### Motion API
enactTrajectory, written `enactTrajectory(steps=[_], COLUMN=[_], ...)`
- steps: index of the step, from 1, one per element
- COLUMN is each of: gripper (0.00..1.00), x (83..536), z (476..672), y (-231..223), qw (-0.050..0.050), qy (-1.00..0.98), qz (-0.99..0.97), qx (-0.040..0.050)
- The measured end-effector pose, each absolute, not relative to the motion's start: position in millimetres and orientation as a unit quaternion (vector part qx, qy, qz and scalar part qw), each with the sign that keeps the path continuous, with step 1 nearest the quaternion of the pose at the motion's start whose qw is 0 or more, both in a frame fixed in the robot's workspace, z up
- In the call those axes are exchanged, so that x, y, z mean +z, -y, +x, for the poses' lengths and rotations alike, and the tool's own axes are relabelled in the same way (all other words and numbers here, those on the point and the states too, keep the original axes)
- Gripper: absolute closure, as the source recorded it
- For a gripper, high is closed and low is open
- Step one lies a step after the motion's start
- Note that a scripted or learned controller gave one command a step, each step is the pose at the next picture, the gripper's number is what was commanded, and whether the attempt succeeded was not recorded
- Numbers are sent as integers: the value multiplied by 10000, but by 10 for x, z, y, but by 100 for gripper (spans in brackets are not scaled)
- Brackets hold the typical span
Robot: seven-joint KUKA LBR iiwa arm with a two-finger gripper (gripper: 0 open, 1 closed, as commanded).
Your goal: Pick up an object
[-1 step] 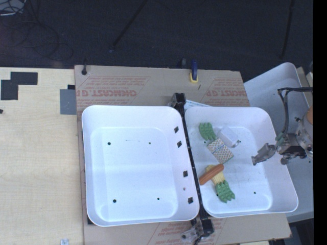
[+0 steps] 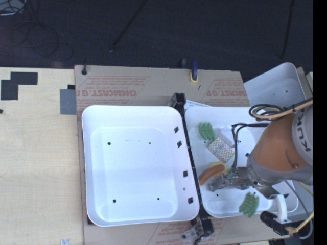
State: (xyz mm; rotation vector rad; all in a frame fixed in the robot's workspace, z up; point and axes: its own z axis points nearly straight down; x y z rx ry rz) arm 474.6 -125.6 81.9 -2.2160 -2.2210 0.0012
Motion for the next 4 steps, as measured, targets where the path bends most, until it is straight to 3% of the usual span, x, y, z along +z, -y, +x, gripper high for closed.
enactTrajectory(steps=[1,2,3,4], gripper=[100,100,100,100], x=[981,1924,1870,1995], z=[4754,5041,4739,5734], y=[1302,139,643,-67], qw=[12,-6,19,-10], qy=[7045,7121,7055,7101], qz=[-7097,-7021,-7088,-7041], qx=[3,-42,21,-23])
